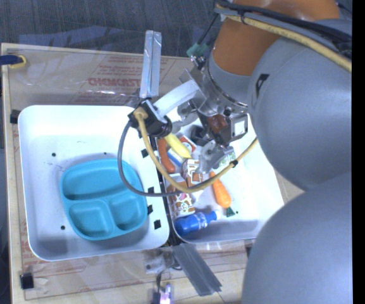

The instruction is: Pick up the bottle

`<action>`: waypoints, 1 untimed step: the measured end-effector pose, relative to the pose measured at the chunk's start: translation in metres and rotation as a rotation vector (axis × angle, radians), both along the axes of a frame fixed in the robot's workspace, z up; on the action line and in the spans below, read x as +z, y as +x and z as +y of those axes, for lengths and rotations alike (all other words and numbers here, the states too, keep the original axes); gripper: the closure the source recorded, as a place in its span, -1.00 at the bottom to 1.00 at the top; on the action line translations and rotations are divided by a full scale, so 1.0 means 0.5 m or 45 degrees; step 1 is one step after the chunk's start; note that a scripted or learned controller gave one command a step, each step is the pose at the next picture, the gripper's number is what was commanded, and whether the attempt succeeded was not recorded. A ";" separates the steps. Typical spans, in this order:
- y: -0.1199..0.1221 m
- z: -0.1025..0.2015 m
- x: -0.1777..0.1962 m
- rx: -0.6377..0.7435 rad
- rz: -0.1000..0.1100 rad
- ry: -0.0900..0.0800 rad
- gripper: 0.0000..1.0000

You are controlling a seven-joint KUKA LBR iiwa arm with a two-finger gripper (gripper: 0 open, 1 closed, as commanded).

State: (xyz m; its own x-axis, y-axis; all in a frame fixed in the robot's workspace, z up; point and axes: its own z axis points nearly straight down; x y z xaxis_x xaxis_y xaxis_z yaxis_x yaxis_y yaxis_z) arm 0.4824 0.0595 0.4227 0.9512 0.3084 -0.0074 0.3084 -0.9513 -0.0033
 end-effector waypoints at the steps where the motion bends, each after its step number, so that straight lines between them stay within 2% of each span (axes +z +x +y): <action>1: -0.012 0.167 0.038 0.074 -0.008 -0.002 -1.00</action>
State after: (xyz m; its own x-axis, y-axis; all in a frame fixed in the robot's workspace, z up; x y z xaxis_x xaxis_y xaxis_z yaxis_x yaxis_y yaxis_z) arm 0.4762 0.1430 0.4419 0.9318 0.3629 -0.0017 0.3629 -0.9318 0.0002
